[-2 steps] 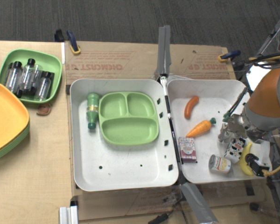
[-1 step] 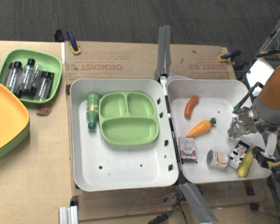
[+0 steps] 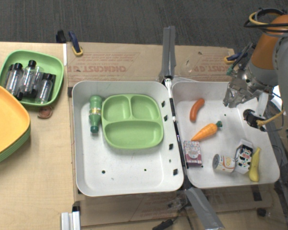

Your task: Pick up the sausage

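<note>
The sausage (image 3: pixel 197 109) is a short orange-red link lying in the upper left of the right bin (image 3: pixel 209 176). My gripper (image 3: pixel 232 99) hangs over the bin's upper right part, to the right of the sausage and apart from it. Nothing shows between its fingers.
In the right bin also lie a toy carrot (image 3: pixel 206 131), a small pink carton (image 3: pixel 192 153), a little can (image 3: pixel 224 163), a black-and-white carton (image 3: pixel 243 158) and a banana (image 3: pixel 254 165). The left bin (image 3: pixel 86 176) holds a green divided plate (image 3: pixel 132 120) and a green bottle (image 3: pixel 94 113).
</note>
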`<state>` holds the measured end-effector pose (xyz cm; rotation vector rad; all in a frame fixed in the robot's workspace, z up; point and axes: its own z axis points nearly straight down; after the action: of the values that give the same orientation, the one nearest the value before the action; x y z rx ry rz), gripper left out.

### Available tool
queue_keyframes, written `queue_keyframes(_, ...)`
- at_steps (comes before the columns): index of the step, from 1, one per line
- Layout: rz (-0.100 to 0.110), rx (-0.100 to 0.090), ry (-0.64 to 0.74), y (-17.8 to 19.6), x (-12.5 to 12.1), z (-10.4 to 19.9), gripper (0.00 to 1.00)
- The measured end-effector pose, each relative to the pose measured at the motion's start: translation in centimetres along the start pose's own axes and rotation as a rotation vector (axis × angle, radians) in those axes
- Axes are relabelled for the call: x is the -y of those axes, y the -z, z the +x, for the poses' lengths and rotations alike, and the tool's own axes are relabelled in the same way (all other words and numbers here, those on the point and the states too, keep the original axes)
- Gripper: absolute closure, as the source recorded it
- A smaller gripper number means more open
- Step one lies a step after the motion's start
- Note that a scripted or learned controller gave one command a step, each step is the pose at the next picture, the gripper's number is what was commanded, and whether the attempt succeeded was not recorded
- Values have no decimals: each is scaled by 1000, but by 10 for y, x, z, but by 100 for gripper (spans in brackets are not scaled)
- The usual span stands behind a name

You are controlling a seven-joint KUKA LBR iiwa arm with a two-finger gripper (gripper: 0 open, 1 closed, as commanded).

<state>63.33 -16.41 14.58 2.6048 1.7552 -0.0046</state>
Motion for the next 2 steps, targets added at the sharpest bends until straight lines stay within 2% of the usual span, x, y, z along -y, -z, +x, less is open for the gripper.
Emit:
queue_keyframes(1, 2, -1, 170, -55, 9, -41, 100)
queue_keyframes(2, 2, -2, 121, -55, 75, -86, 100)
